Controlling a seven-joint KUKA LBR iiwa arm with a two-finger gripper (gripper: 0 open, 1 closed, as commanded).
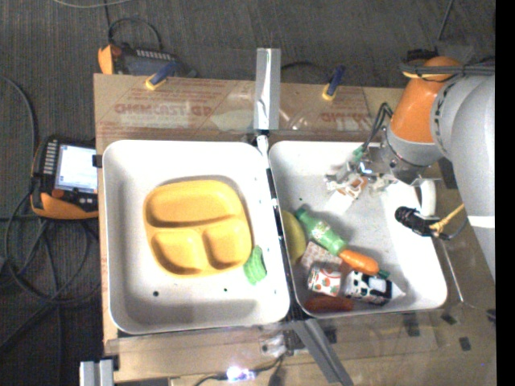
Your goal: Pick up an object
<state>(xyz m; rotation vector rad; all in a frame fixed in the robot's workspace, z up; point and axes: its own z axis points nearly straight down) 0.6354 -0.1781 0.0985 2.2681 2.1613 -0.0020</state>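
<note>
My gripper [354, 177] hangs low over the back right part of the right bin [402, 252], under the orange band of the arm [418, 119]. A pale, crumpled-looking shape with orange specks sits right at its tip, and I cannot tell whether it is a separate thing or part of the gripper. Toward the front of this bin lie a green bottle [320, 230], a yellow banana-like piece [294, 236], an orange carrot [359, 260], a red-and-white carton [324, 279], a black-and-white toy [368, 288] and a dark red sausage [327, 303], all apart from the gripper.
The left bin [129, 296] holds a yellow divided tray [199, 223] and a small green piece [256, 265] at the tray's front right corner. A metal post [266, 87] stands behind the wall between the bins. Bare white floor lies around the gripper.
</note>
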